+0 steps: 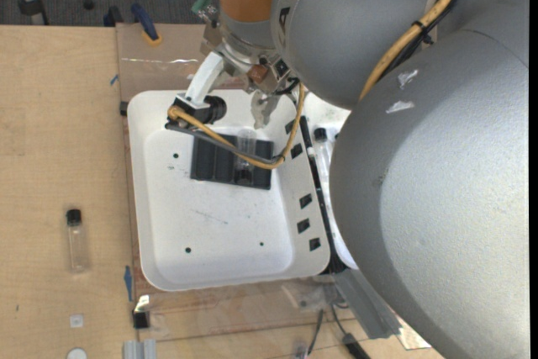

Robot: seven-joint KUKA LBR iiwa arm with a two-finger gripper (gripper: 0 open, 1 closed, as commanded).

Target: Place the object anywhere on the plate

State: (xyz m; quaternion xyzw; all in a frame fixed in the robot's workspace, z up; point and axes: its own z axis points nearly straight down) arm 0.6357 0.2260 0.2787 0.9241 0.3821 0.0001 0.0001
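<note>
My gripper (233, 163) appears as a black block low over the far half of the left white bin (168, 214), pointing down at the bin floor. Its underside is hidden from this view, and I cannot tell whether anything is in it. The grey arm with its orange band reaches in from the upper right and covers most of the right bin (324, 126), of which a strip of the near-left rim shows. The part of the left bin floor that shows is bare white with a few small dark dots.
A small clear vial with a black cap (76, 238) lies on the wooden bench left of the bin. A blue clip (148, 28) sits at the far edge of the bench. Small clips and cables lie by the bin's near edge (139, 317).
</note>
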